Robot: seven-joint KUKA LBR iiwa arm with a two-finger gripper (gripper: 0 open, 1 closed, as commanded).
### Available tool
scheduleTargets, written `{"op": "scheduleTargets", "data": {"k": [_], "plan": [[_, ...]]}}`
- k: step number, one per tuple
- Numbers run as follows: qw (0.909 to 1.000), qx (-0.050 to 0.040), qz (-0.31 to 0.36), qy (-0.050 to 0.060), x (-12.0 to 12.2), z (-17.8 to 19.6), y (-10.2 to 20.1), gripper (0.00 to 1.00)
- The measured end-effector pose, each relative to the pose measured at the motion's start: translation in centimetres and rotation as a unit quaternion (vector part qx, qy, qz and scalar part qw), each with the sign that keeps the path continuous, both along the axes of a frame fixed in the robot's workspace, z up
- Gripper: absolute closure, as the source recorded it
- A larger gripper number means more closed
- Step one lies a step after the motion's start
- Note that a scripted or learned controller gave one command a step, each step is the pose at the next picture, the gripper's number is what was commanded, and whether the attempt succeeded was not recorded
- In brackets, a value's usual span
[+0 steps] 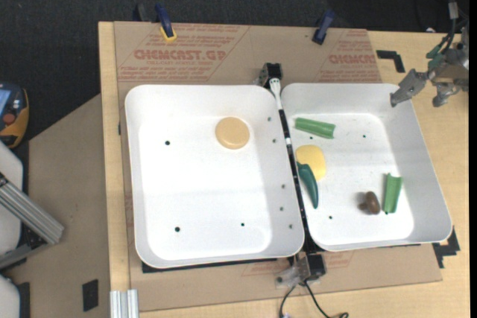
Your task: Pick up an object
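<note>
- The gripper (422,88) is being held above the far right corner of the right bin (417,160), fingers spread open, nothing being gripped.
- A green block (314,127), yellow piece (311,159), dark green pepper (309,185), brown lump (368,202) and green stick (391,194) are lying in that bin.
- A tan disc (233,133) is sitting in the left bin (149,190).

Arm cut off by right edge; just the gripper (421,88) end is in frame, finger state too small to tell. Far left of gripper: blue-orange object (10,114) cropped by left edge, identity unclear; metal rail (26,208) below it also cropped. Left and below gripper: teal pepper (308,185) overlaps yellow item (313,159), hiding its lower-left part. Below gripper: small brown lump (368,202), too blurry to identify.
</note>
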State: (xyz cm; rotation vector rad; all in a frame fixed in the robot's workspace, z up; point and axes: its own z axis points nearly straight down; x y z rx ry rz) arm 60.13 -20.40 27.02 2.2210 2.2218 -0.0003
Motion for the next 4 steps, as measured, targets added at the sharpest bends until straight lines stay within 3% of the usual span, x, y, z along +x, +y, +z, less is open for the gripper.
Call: {"op": "scheduleTargets", "data": {"k": [1,2,3,4], "plan": [[1.0,0.0017,0.002,0.002,-2.4,-2.0,5.8,0.0],[1.0,0.0027,0.0,0.007,-7.3,-12.5,9.2,0.0],[1.0,0.0015,0.0,0.003,-7.7,-14.8,10.9,0.0],[1.0,0.0001,-0.001,-0.001,-7.6,-13.5,10.8,1.0]]}}
